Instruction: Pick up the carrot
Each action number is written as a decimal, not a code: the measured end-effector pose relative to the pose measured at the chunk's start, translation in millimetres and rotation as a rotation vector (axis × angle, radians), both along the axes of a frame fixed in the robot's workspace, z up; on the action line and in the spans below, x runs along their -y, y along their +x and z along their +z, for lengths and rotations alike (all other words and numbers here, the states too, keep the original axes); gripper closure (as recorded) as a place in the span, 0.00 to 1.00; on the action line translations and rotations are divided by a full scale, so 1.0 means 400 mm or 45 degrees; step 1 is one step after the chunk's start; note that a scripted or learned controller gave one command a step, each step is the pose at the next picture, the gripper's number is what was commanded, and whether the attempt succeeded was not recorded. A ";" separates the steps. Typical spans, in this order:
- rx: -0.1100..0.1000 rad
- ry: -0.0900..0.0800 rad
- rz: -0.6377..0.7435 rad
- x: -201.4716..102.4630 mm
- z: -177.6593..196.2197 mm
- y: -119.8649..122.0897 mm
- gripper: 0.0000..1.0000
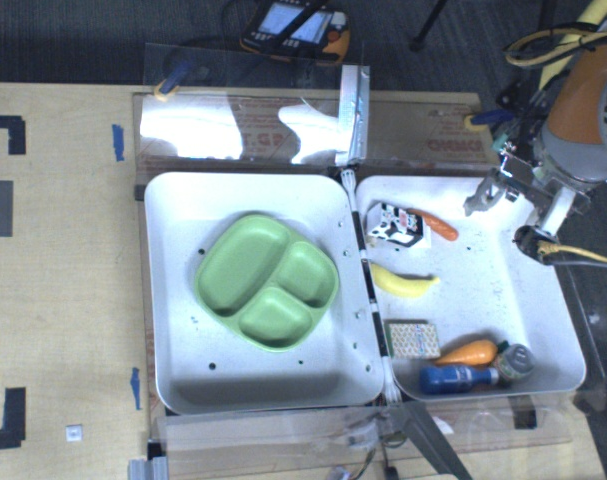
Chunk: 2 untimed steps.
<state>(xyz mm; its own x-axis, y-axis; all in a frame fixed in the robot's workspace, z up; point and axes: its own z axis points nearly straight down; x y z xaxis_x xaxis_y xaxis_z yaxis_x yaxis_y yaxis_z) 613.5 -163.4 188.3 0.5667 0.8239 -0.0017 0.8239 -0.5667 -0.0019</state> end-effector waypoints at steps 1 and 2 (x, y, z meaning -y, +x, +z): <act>-0.006 0.003 -0.233 -0.131 -0.055 -0.213 0.00; 0.036 0.001 -0.503 -0.084 -0.238 -0.301 0.00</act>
